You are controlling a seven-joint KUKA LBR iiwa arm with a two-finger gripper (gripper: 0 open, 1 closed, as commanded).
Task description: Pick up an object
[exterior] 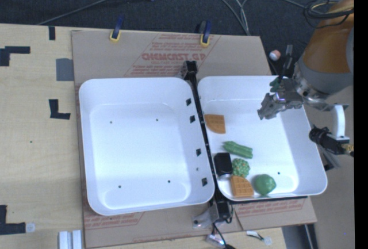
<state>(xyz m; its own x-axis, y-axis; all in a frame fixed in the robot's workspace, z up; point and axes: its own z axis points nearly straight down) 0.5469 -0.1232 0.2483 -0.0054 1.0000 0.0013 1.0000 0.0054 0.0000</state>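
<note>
Two shallow white bins side by side across the middle of the frame: left bin (138, 150) bare white, right bin (299, 144) holding everything loose. Grey arm with orange band (330, 52) entering at the upper right edge. Gripper (268, 111) hanging over the upper right part of the right bin, well apart from the objects. Fingers too dark and small to tell whether open or closed; nothing visible between them.

Objects gathered along the lower left of the right bin. Long green vegetable (238, 149) lying at a slant near the centre. Green round piece (264, 184) at the bottom. Orange waffle-like piece (242, 187) just beside it on the left. Orange-tan slice (215, 123) higher up, near the divider. Black block (223, 163) touching a small bumpy green piece (241, 168).
</note>
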